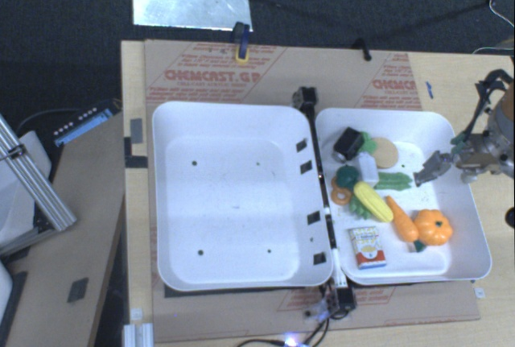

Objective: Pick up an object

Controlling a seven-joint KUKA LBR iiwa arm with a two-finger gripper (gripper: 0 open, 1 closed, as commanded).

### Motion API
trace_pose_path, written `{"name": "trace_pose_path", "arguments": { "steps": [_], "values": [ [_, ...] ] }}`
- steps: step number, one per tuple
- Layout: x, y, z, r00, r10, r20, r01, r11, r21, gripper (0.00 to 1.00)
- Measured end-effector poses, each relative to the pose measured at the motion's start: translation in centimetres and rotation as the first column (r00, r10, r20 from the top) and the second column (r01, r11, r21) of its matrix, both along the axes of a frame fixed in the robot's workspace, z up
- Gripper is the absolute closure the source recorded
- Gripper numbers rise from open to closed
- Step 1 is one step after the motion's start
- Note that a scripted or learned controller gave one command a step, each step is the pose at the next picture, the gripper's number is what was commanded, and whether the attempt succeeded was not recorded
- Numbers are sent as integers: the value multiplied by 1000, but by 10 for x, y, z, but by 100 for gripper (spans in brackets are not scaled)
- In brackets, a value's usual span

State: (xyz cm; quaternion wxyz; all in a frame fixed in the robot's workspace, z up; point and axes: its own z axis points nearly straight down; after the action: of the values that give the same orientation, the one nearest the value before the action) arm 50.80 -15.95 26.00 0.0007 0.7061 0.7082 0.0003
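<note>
Right white bin (463, 200): orange pumpkin (432, 227), yellow corn (372, 200), carrot (400, 219); gripper (434, 168) above, grip state unclear.

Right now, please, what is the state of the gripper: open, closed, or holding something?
Gripper: over the right bin, holding nothing; open or closed cannot be told.

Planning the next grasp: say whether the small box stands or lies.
Lying flat: the box shows its printed face up, on the right bin's floor.
</note>
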Motion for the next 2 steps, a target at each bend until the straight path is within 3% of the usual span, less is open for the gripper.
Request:
{"name": "trace_pose_path", "arguments": {
  "steps": [1, 2],
  "values": [
    [9, 41, -183, 1000, 3, -5, -3, 1000, 3, 0],
    [10, 39, -165, 1000, -1, 1, 1, 1000, 0, 100]
  ]
}}
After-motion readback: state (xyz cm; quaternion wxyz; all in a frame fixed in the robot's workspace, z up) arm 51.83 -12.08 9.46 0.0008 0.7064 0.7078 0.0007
